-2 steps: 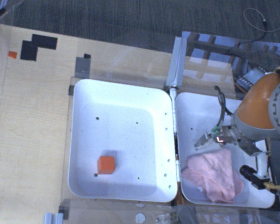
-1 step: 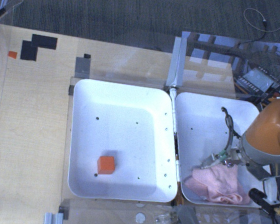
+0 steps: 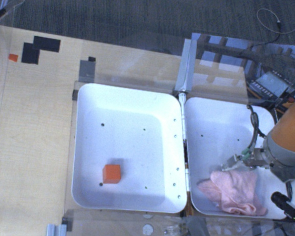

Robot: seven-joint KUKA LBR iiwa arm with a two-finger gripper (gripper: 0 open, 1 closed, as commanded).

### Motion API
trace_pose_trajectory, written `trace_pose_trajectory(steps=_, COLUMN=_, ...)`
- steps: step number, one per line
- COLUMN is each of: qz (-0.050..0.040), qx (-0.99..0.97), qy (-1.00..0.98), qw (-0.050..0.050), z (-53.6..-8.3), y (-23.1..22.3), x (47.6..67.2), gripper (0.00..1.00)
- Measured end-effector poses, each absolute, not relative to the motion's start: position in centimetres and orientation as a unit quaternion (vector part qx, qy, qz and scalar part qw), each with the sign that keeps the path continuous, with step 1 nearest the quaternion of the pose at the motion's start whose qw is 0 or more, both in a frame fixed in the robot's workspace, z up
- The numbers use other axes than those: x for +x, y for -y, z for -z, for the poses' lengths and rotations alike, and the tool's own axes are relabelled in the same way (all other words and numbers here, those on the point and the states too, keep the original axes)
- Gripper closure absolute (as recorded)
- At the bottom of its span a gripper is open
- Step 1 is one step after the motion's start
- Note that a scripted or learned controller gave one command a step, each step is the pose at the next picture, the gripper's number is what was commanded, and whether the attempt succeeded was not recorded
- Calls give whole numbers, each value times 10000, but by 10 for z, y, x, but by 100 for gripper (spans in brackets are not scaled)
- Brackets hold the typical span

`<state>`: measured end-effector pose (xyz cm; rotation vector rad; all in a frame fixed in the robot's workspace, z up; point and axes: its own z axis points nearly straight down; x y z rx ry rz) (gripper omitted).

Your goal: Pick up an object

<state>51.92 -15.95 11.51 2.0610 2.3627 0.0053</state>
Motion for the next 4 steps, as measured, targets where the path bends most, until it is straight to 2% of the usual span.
trace_pose_trajectory(steps=1, qz=-52, qx=6357, qy=-7718, qw=99, z=-91, y=156, x=496, gripper=0)
trace_pose_trajectory(steps=2, qz=-70, qx=6443, qy=-7647, qw=97, z=-92, y=89, x=497, gripper=0)
trace_pose_trajectory(steps=3, qz=-26, qx=5728, qy=-8197, qw=36, z=-186, y=30, x=489, gripper=0)
trace_pose_trajectory(steps=4, qz=-16, qx=6334, qy=-7738, qw=29, z=-185, y=59, x=547, gripper=0)
